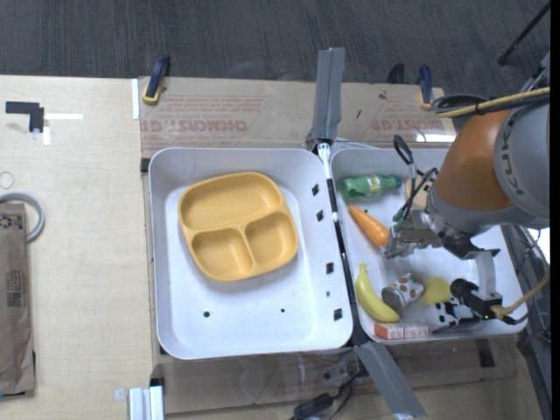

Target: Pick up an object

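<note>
The right bin (350, 160) holds a green bottle (372, 185), an orange carrot (369, 224), a yellow banana (374, 297), a small red-and-white can (404, 289), a yellow lemon-like piece (435, 289) and a black-and-white toy (451, 311). My gripper (395, 241) hangs low over the middle of this bin, just right of the carrot's lower end and above the can. I see nothing held in it. The wrist hides the bin floor behind it.
The left bin (166, 261) carries a yellow divided plate (238, 226). A flat red-and-white packet (398, 331) lies at the right bin's front wall. The grey divider (329, 94) stands between the bins. Cables (490, 304) trail along the right bin's right side.
</note>
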You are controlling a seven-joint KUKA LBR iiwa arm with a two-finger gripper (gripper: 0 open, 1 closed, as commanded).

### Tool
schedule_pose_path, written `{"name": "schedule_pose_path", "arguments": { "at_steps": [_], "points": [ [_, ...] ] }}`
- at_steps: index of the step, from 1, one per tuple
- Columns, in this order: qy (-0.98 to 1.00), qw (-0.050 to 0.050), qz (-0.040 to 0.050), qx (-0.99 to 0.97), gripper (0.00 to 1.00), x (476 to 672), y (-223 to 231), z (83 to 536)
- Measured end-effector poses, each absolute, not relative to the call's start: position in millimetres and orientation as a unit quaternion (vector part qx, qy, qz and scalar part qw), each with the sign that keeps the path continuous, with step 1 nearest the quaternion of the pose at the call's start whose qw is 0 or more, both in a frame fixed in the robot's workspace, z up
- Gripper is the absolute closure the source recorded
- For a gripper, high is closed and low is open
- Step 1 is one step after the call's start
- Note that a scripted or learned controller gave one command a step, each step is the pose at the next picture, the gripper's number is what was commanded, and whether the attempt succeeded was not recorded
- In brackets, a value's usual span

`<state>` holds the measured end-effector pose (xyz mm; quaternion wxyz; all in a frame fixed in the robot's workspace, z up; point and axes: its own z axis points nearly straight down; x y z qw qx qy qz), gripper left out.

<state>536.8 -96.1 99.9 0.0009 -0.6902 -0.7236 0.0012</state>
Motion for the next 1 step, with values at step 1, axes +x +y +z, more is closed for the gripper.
{"name": "schedule_pose_path", "arguments": {
  "at_steps": [1],
  "points": [
    [-0.721, 0.000, 0.0009, -0.693, 1.00, 599.6, -77.7, 191.6]
  ]
}}
